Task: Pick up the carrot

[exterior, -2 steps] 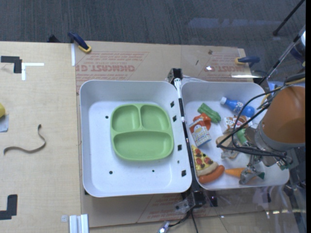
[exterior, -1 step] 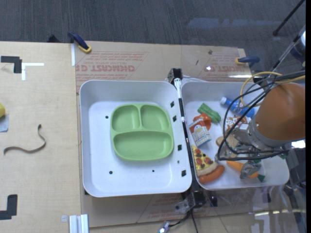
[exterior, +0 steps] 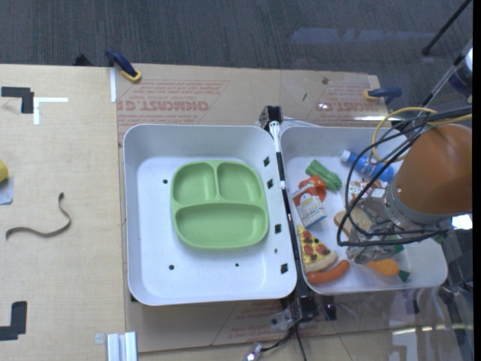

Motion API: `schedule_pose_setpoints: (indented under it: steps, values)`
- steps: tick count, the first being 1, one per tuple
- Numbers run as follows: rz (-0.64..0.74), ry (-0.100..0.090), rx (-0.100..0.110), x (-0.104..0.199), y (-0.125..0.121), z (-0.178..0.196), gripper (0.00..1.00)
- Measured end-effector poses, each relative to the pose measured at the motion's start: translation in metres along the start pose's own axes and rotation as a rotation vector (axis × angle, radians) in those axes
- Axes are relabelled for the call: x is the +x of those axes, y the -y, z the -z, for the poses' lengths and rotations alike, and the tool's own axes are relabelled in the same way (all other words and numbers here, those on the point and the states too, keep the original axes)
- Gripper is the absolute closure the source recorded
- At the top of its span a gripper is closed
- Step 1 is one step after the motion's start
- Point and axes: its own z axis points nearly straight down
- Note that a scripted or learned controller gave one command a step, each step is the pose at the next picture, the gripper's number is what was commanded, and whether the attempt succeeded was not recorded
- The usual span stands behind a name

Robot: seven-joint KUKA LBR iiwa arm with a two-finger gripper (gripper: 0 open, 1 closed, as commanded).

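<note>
Carrot (exterior: pixel 385 266) beside gripper (exterior: pixel 370 253) (right bin (exterior: pixel 428 275))

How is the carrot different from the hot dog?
The carrot is orange with a green tip; the hot dog is red in a tan bun. The carrot sits right beside the arm, partly hidden by cables; the hot dog lies in full view. Both lie in the right bin.

Two bins, one plate, several toy foods

Two white bins are sitting side by side (exterior: pixel 135 224) (exterior: pixel 428 273); one green divided plate (exterior: pixel 220 204), one carrot (exterior: pixel 387 266), one sausage (exterior: pixel 328 274), one pizza slice (exterior: pixel 316 251), one green vegetable (exterior: pixel 323 173), one bottle (exterior: pixel 310 200) are lying inside.
</note>
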Motion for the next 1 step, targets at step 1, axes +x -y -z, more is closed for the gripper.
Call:
schedule_pose_setpoints:
  steps: [1]
  values:
    - [0.000,0.000,0.000,0.0001,0.0000,0.0000,0.00]
